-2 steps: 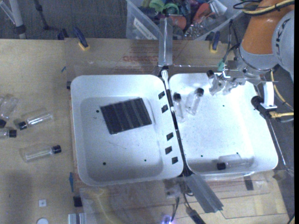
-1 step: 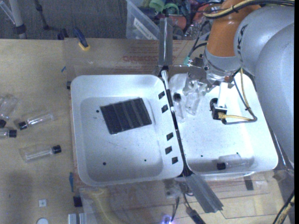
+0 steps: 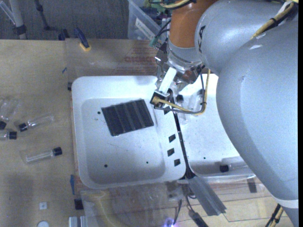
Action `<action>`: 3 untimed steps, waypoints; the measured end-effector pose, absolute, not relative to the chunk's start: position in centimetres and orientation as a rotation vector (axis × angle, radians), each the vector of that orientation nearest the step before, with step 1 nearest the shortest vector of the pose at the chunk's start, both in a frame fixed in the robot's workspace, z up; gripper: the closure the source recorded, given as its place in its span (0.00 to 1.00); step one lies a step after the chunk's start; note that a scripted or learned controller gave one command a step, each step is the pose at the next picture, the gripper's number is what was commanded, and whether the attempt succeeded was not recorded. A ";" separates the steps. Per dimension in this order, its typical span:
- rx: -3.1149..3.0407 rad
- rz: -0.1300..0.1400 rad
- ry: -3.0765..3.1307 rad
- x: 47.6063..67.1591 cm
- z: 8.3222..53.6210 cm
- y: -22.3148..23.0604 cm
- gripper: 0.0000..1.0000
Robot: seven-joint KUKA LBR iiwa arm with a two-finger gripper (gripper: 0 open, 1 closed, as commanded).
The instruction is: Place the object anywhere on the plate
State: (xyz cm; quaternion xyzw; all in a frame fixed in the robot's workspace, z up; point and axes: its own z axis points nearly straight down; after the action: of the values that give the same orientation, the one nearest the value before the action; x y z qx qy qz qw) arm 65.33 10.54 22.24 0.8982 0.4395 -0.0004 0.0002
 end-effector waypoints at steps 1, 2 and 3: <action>2.730 0.000 1.553 63.5 26.8 22.5 1.00; 2.705 -0.007 1.602 47.8 10.0 21.4 1.00; 2.157 -0.001 2.285 47.9 19.5 22.4 1.00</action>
State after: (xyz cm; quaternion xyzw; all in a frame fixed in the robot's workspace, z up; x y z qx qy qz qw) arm 47.91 22.39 19.53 0.6865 0.7271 -0.0004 -0.0002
